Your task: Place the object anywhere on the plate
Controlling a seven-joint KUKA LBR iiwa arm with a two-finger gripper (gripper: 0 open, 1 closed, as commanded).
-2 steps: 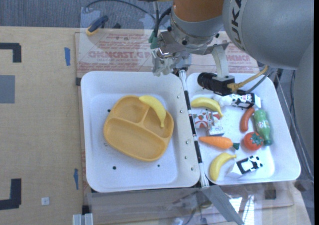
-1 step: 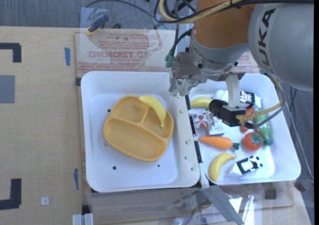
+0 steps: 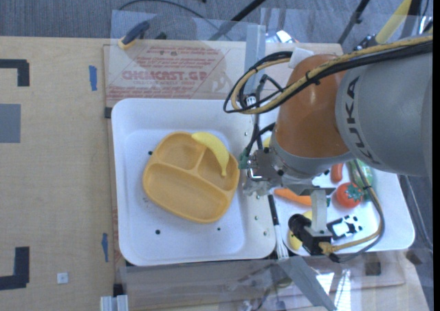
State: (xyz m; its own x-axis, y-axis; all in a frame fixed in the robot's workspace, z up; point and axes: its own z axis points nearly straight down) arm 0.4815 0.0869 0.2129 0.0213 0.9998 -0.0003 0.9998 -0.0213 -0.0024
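Note:
A yellow divided plate lies in the left bin. A yellow banana rests on the plate's upper right part, across the rim of its far compartments. My gripper hangs over the wall between the two bins, just right of the plate and the banana, with the big grey and orange arm covering most of it from above. Nothing can be seen held in it.
The right bin holds an orange carrot, a red tomato, a green piece, a small red-orange piece and a yellow thing near its front. A clear sheet lies behind the left bin.

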